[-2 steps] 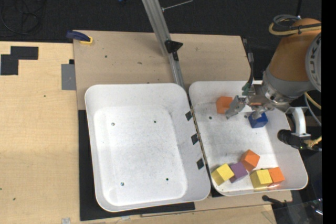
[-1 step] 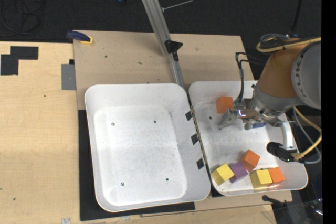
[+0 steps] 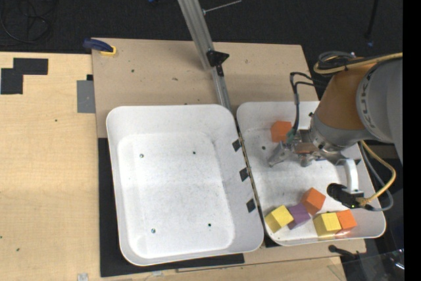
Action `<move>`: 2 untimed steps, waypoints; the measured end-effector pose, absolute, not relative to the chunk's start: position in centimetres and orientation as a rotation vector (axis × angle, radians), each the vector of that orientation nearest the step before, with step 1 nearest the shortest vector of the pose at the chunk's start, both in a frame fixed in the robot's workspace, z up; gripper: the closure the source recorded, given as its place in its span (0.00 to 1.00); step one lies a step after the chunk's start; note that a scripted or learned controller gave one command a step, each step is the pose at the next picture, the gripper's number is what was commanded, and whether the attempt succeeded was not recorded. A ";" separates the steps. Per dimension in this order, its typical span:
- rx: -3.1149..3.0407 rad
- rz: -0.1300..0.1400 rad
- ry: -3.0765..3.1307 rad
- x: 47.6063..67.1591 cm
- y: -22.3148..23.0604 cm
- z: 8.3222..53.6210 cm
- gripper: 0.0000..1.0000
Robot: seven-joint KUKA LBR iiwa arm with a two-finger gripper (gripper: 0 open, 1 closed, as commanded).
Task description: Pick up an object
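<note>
The arm (image 3: 358, 105) reaches in from the right and bends down over the right bin (image 3: 263, 116). Its end effector (image 3: 284, 153) hangs low above the upper half of that bin, with metal fingers (image 3: 276, 156) pointing left toward the divider between the bins. The fingers seem spread apart with nothing between them, though the view is too coarse here to be sure.

An orange block (image 3: 281, 130) sits just above and beside the fingers, near the upper middle of the right bin; whether it touches them cannot be told. The other blocks lie along the bin's lower edge. A yellow block (image 3: 279, 217) is at lower left, touching a purple block (image 3: 299, 214) on its right. A second orange block (image 3: 314, 199) sits just above and right of the purple one. Further right, another yellow block (image 3: 327, 224) and a third orange block (image 3: 346, 220) sit pressed together near the lower right corner.

The left bin (image 3: 125, 122) lies beside the right one on the tabletop (image 3: 164, 72). A metal rail (image 3: 194, 16) slants up from between the bins. A blue and yellow clamp (image 3: 100, 46) sits at the tabletop's far left corner.
</note>
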State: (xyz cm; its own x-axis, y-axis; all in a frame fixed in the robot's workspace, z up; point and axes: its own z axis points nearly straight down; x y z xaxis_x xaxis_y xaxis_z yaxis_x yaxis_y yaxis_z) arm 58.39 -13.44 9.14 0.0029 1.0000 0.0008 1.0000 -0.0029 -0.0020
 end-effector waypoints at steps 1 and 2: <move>-2.230 0.000 -2.208 58.4 -13.6 10.2 1.00; -2.229 -0.001 -2.215 58.7 -14.0 14.5 1.00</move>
State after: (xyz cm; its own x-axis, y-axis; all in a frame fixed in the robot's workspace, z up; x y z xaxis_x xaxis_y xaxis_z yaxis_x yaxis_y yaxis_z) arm 58.72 -13.96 14.46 0.0065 1.0000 -0.0002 1.0000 -0.0065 0.0012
